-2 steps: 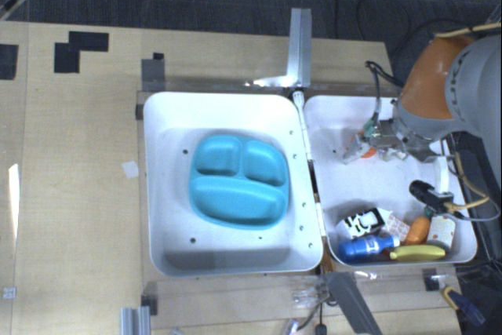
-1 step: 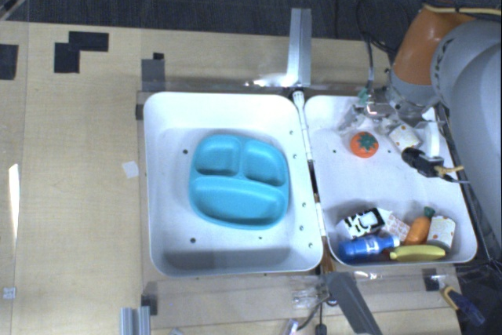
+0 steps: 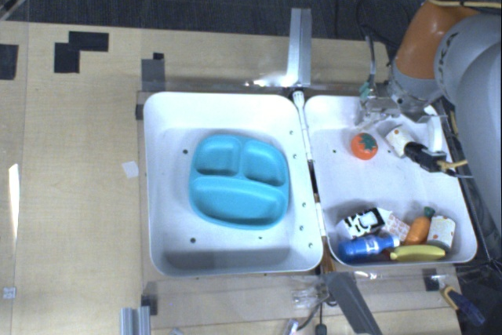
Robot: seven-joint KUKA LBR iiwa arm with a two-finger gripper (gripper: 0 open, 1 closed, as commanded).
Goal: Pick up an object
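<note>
We saw the gripper point(image 3: 382, 107) at the right bin's point(image 3: 463, 204) far edge, its fingers seemingly spread and holding nothing; the toy tomato point(image 3: 364, 145) lay just below it, apparently untouched.

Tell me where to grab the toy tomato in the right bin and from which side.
Grip the toy tomato across its round red body, coming straight down from above. It sits alone on open bin floor, apart from the pile at the near edge, and the green stem cap faces up-left, so close the claw below the cap.
</note>
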